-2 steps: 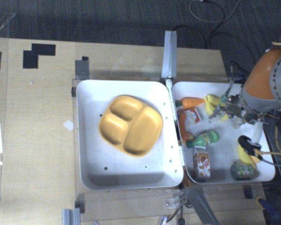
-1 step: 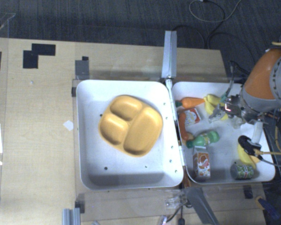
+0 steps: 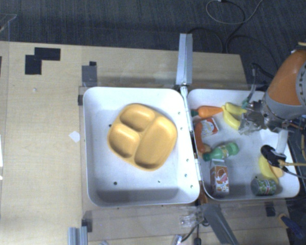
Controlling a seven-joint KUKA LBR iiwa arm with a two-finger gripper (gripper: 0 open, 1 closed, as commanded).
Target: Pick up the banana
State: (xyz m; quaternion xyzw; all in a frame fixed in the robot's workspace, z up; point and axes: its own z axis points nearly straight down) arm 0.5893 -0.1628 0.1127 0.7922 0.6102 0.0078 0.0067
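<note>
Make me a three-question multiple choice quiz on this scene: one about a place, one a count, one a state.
1. Where is the yellow plate?
A. Bin at the view's left
B. Bin at the view's right
C. On the bare bench

2. How many wells does it have?
A. Two
B. Three
C. Five

3. How is the green bottle placed?
A. Upright
B. Lying on its side
C. Raised in the hand

Answers:
1. A, it sits inside the left bin.
2. B, three hollows show.
3. B, it lies flat on the bin floor.
</note>
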